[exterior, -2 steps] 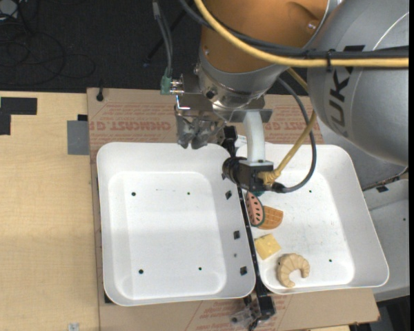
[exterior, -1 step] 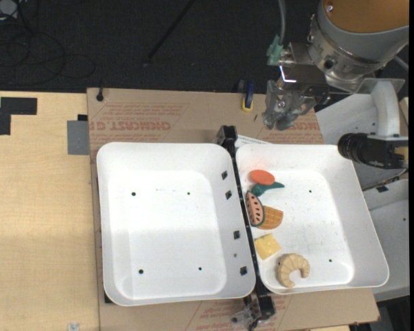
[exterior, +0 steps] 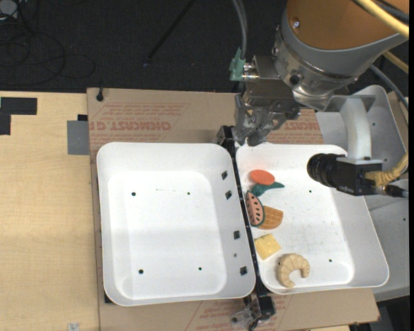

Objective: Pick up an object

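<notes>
While the gripper (exterior: 252,131) hangs over the right bin's (exterior: 352,254) top-left corner — whether open or closed I cannot tell — the carrot (exterior: 263,178), melon slice (exterior: 260,213), cheese (exterior: 266,246) and croissant (exterior: 292,268) lie along the bin's left side.

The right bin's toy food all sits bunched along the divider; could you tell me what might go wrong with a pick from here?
1. The carrot, watermelon slice, cheese and croissant hug the right bin's left wall, so a finger may hit the rim.
2. Carrot and watermelon lie close together; a grab could nudge both.
3. The gripper hovers at the bin's top edge, off the items.
</notes>
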Motion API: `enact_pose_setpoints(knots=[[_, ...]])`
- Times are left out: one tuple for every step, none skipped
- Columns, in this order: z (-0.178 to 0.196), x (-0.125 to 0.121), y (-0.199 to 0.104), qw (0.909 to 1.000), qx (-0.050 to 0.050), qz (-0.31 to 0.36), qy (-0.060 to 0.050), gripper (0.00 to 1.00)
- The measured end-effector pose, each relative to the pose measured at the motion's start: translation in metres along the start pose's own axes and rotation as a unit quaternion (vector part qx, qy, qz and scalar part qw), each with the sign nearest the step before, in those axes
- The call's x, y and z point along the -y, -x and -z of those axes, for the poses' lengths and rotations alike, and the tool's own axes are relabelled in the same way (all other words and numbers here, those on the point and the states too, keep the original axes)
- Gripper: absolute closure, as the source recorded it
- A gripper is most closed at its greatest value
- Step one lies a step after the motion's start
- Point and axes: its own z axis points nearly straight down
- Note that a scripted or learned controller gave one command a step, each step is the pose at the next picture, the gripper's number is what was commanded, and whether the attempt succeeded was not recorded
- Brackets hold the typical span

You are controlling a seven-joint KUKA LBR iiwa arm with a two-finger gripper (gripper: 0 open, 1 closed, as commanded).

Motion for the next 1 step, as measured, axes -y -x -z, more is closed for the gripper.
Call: enact_pose_setpoints(knots=[[-0.0158,0.0099,-0.0522,1.0000,0.001,0.000,-0.003,1.00]])
